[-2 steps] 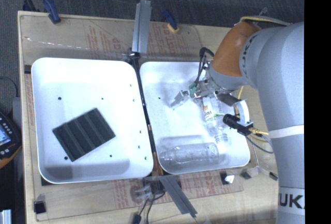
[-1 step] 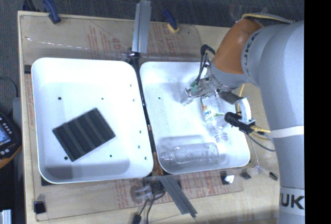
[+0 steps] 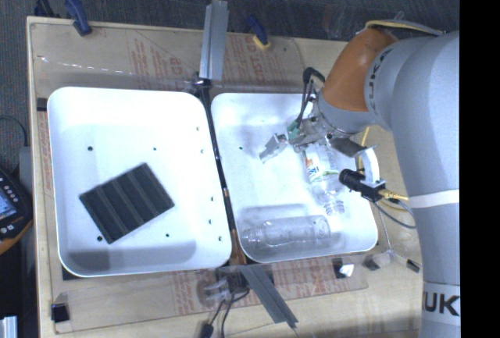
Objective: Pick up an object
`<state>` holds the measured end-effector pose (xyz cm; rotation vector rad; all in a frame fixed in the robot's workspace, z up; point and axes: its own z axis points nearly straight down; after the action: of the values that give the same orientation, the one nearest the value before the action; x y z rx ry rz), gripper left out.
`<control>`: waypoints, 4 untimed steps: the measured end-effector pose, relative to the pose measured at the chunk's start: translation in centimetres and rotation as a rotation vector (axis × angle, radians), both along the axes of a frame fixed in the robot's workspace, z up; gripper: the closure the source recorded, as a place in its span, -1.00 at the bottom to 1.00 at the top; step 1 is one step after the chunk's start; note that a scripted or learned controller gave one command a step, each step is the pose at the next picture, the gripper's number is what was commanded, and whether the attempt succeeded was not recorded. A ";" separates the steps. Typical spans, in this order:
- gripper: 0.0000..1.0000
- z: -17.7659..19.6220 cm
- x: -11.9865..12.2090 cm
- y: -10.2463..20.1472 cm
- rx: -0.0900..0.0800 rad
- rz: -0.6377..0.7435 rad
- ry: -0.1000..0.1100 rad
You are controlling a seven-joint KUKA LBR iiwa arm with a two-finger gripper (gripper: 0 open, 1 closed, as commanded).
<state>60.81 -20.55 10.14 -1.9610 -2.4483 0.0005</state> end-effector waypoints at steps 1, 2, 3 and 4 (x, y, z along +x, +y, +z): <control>-1.00 8.6 -1.5 -0.5 -0.003 0.012 -0.004; -1.00 8.7 -1.3 -0.3 -0.003 0.096 -0.004; -1.00 8.7 -0.5 -0.3 -0.005 0.167 -0.007; -1.00 8.7 -0.5 -0.3 -0.005 0.167 -0.007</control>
<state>60.34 -20.84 18.79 -1.7549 -2.6101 -0.0001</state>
